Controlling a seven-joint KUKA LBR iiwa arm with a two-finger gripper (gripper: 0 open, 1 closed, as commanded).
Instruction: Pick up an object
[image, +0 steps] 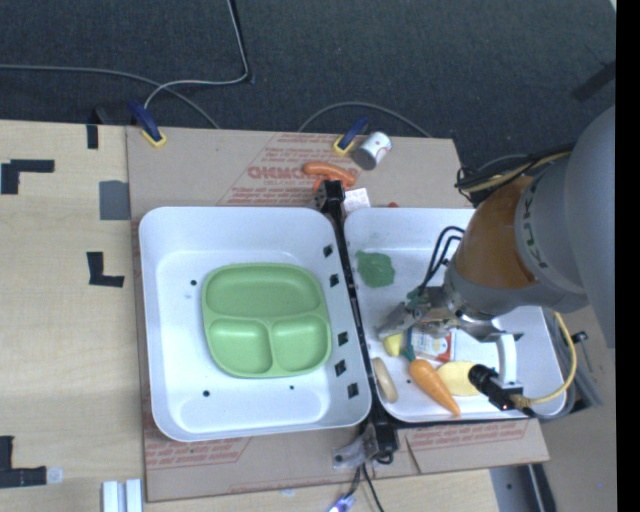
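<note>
Wood table (60, 330), cardboard sheet under two white bins, dark carpet along the top of the frame. Left bin (165, 300) holds a green divided plate (266, 318). Right bin (400, 225) holds the clutter: green lump (376, 268), carrot (434, 386), yellow piece (457, 377), red-and-white packet (432, 345), tan piece (384, 378). Hand (420, 312) sits low over the packet, centre-right of frame; cannot tell whether it's apart or together. Risk: items crowd together, so a close likely pinches two or skids off the flat packet.
</note>
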